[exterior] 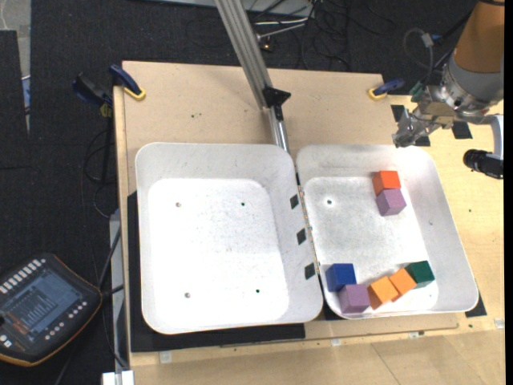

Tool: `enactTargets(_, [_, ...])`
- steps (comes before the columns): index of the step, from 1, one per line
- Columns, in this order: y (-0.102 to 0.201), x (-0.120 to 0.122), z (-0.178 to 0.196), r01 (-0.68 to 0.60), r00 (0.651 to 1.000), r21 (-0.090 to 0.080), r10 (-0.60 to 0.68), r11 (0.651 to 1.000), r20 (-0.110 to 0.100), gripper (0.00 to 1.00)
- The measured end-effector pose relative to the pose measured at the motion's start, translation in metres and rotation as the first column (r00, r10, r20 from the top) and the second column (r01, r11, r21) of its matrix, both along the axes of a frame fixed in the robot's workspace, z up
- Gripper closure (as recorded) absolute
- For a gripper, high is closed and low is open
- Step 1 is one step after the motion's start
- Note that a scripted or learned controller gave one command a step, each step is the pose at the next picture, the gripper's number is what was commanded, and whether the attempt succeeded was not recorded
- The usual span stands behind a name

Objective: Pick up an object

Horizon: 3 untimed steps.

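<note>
The gripper [410,135] hangs over the far right corner of the right bin [449,215], above the rim and apart from every block; whether its jaws stand open or closed cannot be told, and nothing is seen held. The arm [481,46] enters from the upper right, with its orange band above the grey wrist. Six blocks lie in the right bin. An orange block [386,180] sits toward the far side, with a purple block [391,202] touching it on the near side. Along the near rim runs a row: a blue block [341,276], a second purple block [355,297] just beside it, a second orange block [385,288] touching that one, and a green block [419,274] at the right end of the row. The left bin [152,215] adjoins the right one at the centre seam. A teach pendant [40,307] rests off the bench at the lower left. A grey metal pole [244,38] slants down to the far edge between the bins.
</note>
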<state>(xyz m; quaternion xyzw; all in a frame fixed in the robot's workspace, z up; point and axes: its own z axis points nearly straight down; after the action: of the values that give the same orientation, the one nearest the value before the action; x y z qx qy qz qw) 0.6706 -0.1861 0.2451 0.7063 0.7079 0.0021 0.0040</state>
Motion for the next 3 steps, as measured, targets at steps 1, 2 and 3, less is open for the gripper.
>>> enactTargets(1, [0.0, 0.002, 0.05, 0.0, 1.0, 0.0, 0.0, 1.0, 0.0, 1.0])
enactTargets(2, [0.053, -0.015, 0.031, -0.005, 1.0, 0.004, 0.005, 1.0, -0.01, 1.0])
enactTargets(3, [0.111, -0.029, 0.032, -0.006, 1.0, 0.005, 0.006, 1.0, -0.009, 1.0])
